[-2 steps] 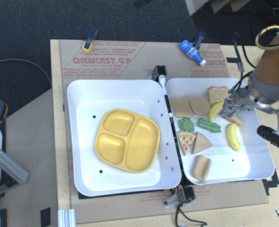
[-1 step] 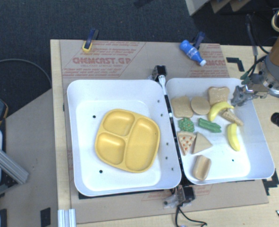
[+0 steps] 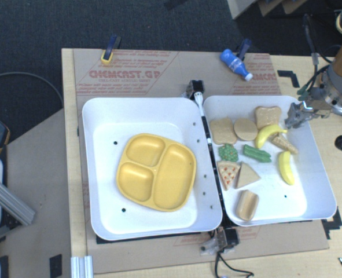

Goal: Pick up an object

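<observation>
The right bin (image 3: 318, 178) holds several toy foods. Among them are a toast slice (image 3: 267, 116), a round cracker (image 3: 246, 129), a tan flat piece (image 3: 222, 131) and a curved banana (image 3: 268, 135). A second banana (image 3: 285, 167), a green bean pod (image 3: 256, 153), a green leafy piece (image 3: 228, 153), a pizza wedge (image 3: 228, 174), a tan triangle (image 3: 249, 174) and a bread roll (image 3: 247, 205) lie there too. My gripper (image 3: 294, 117) hangs over the bin's far right corner, just right of the toast and above the curved banana. Nothing shows in its grasp.
The left bin (image 3: 95, 155) bears a yellow divided plate (image 3: 157, 171). A blue bottle (image 3: 235, 63) and a blue and yellow clamp (image 3: 109, 50) sit on the cardboard behind the bins. A black clip (image 3: 195, 88) marks the seam between the bins.
</observation>
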### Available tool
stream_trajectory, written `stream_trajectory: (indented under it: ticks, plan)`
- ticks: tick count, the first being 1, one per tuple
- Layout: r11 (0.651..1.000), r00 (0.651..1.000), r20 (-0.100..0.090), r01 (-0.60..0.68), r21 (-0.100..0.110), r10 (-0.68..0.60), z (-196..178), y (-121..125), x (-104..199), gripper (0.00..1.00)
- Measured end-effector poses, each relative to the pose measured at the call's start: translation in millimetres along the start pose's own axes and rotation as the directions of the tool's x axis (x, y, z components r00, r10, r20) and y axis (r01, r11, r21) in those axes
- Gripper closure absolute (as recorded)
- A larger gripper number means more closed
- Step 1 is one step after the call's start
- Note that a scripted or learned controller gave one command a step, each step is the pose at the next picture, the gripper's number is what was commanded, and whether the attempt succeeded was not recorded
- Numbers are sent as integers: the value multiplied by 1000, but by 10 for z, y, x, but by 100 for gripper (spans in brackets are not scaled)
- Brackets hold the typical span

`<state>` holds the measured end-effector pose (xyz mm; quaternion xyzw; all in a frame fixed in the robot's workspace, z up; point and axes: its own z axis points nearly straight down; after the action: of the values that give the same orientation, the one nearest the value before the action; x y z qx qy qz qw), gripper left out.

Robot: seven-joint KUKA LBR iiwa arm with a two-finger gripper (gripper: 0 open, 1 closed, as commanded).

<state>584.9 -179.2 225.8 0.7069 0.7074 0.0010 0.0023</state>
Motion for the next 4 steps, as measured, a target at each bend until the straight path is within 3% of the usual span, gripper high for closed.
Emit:
stream_trajectory:
  ticks: [3, 4]
  plan:
    - [1000, 1000, -5, 5, 8, -5, 177, 153, 1598, 100]
    - [1000, 1000, -4, 5, 1, -5, 31, 217, 2054, 100]
